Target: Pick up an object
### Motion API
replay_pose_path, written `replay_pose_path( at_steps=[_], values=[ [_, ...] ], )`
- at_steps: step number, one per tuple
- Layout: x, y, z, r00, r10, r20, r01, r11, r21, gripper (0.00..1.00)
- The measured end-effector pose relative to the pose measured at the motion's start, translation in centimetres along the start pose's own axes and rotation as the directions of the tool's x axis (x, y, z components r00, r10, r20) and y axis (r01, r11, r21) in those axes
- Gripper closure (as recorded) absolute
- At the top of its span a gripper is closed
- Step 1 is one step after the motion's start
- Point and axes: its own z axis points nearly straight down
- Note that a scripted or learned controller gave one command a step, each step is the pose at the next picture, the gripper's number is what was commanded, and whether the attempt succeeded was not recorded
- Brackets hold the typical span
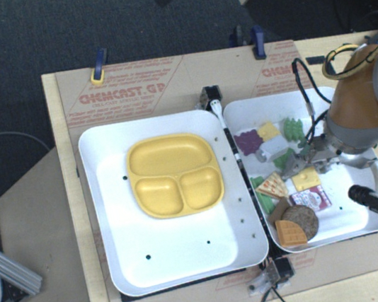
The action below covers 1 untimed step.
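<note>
Apparently nothing has yet been lifted: the two-finger claw [304,162] is lowered into the right white bin [344,217], its grip state cannot be told, and a yellow plastic block [306,179] lies just beneath it among small toy foods.

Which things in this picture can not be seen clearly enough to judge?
- Gripper: in the camera view it is low over the right bin, blurred against the toy food, so the state of its jaws is unclear.
- Toy food under the arm: the wrist hides part of the pile.
- Red-and-white packet: its print is too small to read.
- Arm: cut off by the right edge.
</note>
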Motion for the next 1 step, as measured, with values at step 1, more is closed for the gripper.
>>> replay_pose_path(
  at_steps=[1],
  values=[
    [-0.09, 0.05, -1.2, 1.0, 0.002, 0.002, -0.002, 1.0, -0.004, 1.0]
  ],
)
